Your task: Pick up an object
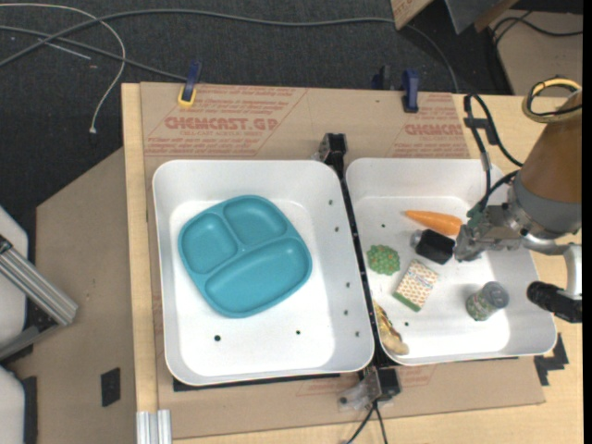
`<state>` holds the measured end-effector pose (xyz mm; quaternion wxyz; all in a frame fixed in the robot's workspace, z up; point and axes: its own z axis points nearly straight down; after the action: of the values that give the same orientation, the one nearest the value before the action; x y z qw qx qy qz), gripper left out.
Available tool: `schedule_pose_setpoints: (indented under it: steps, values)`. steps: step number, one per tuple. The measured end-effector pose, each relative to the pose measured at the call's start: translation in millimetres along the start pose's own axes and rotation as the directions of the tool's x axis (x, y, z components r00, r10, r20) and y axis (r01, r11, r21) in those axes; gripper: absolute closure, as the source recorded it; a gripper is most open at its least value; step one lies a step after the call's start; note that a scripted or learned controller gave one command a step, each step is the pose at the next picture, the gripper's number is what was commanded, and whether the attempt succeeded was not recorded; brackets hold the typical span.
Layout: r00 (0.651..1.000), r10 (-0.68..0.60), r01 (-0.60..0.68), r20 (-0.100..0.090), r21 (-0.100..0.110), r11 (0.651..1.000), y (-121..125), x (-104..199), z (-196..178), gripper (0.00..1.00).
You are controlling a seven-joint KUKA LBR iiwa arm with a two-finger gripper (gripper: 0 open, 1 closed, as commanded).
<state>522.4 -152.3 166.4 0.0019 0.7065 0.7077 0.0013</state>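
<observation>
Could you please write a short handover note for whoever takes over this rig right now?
Gripper: low in the right bin, by the black object and the tip of the orange carrot. Whether its fingers are open or shut cannot be seen, and no grasp is visible.
Right bin also holds: green broccoli-like piece, small patterned box, small jar, yellowish item at the near left corner.
Left bin: blue divided plate.
Done: arm has reached the objects.
Left: secure one object and lift it clear.
</observation>
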Motion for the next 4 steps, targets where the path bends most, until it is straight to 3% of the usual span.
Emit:
schedule_pose_setpoints:
  steps: [1,2,4]
  values:
    - [1.000,0.000,0.000,0.001,-0.003,1.000,1.9,-0.2,-54.2,1.00]
    - [1.000,0.001,-0.001,-0.002,0.006,1.000,2.1,0.0,-46.4,1.00]
    - [1.000,-0.004,0.004,-0.004,0.008,1.000,-11.6,96.6,-44.4,1.00]
